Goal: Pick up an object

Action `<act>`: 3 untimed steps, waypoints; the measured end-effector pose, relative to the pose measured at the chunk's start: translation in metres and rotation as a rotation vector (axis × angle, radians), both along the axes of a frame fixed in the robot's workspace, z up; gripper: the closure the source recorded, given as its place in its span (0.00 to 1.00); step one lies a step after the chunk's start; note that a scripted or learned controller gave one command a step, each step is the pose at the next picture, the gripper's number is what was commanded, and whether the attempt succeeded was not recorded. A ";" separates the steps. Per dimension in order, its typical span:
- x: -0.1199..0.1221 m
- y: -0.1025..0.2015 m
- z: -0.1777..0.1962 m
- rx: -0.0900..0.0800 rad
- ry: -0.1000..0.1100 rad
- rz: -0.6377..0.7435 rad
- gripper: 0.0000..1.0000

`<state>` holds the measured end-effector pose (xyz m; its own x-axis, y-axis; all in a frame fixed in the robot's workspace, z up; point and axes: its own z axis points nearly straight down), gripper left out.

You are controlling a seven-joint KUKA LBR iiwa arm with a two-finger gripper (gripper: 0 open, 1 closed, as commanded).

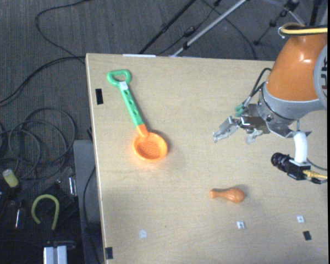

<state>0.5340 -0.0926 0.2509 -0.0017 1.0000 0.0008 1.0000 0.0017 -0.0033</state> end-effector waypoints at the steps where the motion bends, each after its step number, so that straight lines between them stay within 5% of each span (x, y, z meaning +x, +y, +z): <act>1: 0.000 0.001 0.008 0.001 0.002 0.001 1.00; 2: -0.004 -0.091 0.059 -0.003 -0.003 -0.062 1.00; 3: 0.084 -0.059 0.061 -0.004 0.000 -0.416 1.00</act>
<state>0.6179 -0.1514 0.3117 0.4026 0.9154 -0.0029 0.9154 -0.4026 -0.0025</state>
